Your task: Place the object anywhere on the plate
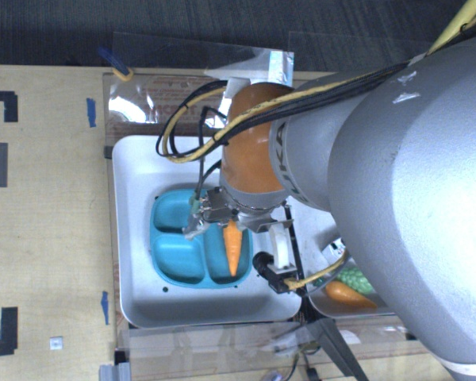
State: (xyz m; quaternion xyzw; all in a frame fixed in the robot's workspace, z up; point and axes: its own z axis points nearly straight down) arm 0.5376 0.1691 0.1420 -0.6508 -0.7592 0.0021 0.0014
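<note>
A blue divided plate [178,244] lies in the left white bin [135,213]. An orange carrot [232,251] rests lengthwise over the plate's right compartment, with its top end tucked under the arm's wrist. My gripper [209,215] hangs over the plate's upper middle, just left of the carrot's top. The orange band and grey wrist hide most of it. Whether the carrot is held or simply lying on the plate cannot be made out.
The right bin, largely covered by the arm, holds an orange item [347,294] and a green knobbly item [355,279]. A black fitting with cables [271,273] hangs off the wrist near the left bin's lower right corner. Yellow and black cables loop above the plate.
</note>
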